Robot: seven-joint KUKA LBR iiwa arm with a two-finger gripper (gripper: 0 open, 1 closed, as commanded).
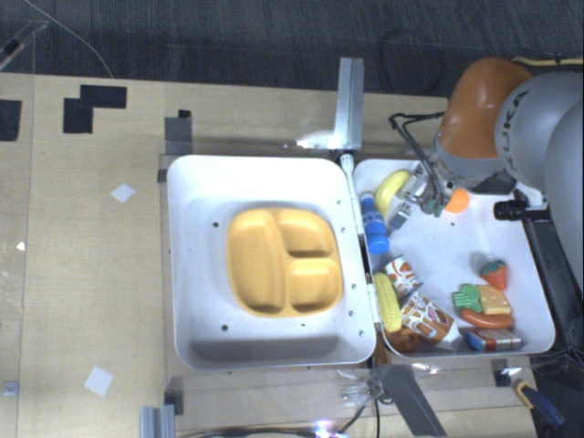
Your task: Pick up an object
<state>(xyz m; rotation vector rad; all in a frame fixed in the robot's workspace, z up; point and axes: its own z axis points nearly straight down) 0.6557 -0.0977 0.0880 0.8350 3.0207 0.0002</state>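
Observation:
The right bin (525,245) holds several small objects. A yellow banana-shaped toy (391,188) lies in its far left corner. My gripper (418,199) hangs low just to the right of that toy, close to it or touching it. A small orange piece (457,201) sits right of the gripper. Along the bin's left wall lie a blue bottle (372,226) and a corn cob (387,301). Snack packets (418,310) lie at the front, beside a green toy (467,297), a hot dog (484,317) and a strawberry (494,271).
The left bin (196,245) holds a yellow divided plate (281,261) in its middle. A metal post (349,99) stands behind the wall between the bins. The grey arm with its orange band (479,108) reaches in from the upper right.

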